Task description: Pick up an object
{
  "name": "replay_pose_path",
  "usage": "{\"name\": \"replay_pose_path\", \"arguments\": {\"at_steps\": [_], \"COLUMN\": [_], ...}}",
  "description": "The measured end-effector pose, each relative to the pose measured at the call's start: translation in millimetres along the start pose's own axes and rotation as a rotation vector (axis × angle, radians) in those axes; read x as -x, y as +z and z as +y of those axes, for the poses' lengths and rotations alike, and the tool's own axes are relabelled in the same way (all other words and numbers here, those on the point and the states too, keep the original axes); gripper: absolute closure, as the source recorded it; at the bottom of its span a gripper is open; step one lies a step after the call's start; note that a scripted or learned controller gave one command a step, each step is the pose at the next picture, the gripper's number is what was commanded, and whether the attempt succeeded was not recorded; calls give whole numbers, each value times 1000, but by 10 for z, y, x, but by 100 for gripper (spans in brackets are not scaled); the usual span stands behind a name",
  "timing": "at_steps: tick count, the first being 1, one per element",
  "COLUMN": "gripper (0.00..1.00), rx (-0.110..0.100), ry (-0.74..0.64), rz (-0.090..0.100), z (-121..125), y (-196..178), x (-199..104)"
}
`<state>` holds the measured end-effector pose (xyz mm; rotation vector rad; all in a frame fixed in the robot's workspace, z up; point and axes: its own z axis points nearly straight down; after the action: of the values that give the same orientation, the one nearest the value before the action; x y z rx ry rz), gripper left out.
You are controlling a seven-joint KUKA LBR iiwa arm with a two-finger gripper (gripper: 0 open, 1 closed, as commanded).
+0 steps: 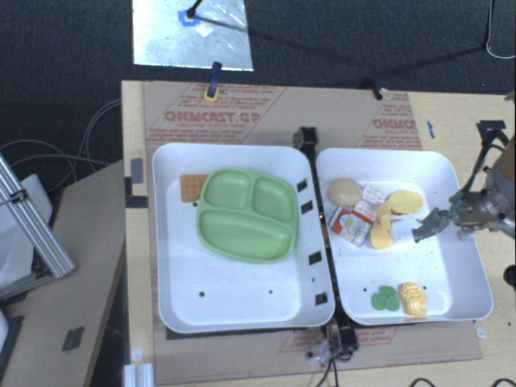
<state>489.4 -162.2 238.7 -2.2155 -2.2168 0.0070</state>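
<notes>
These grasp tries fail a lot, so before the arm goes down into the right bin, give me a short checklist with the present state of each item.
1. Gripper over the right bin: ok.
2. Nothing held between the fingers: ok.
3. Fingers open for a grasp: cannot tell.
4. Targets in reach: ok; the yellow pieces lie just left of the gripper.
5. Target free-standing: not ok; the yellow pieces, red-and-white packet and beige round piece are clustered.
6. Easier picks: ok; the green piece and yellow corn-like piece sit apart from the cluster.

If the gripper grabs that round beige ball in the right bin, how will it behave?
The round beige ball looks smooth and domed, so it may roll or slip from a pinch. It touches the red-and-white packet, which might shift. The gripper sits apart from it.
</notes>
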Motion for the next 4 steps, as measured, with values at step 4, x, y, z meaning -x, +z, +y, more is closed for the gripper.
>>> {"name": "replay_pose_path", "arguments": {"at_steps": [4], "gripper": [0], "rx": [5], "ry": [0], "rz": [0], "z": [53], "y": [1562], "x": [-67]}}
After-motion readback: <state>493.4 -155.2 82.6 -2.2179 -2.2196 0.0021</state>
